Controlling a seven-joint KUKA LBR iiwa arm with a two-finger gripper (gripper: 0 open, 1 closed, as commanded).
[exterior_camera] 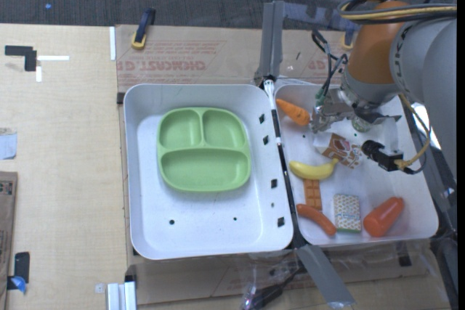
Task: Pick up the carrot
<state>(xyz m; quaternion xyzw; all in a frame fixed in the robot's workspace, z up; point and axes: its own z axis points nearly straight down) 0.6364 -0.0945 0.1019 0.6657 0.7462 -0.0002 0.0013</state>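
The carrot (292,111) is a small orange tapered piece lying in the far left corner of the right bin (429,225), close to the wall between the two bins. My gripper (320,118) hangs low over the bin just to the right of the carrot's thick end, very near it or touching it. The grey wrist and orange band rise behind it to the right. From this slant I cannot make out whether anything is held.
The right bin also holds a banana (314,170), a brown patterned packet (341,149), an orange waffle piece (313,193), a sausage (317,220), a pale green box (347,213) and a larger red-orange tapered piece (383,216). The left bin (145,229) carries a green divided plate (204,149).
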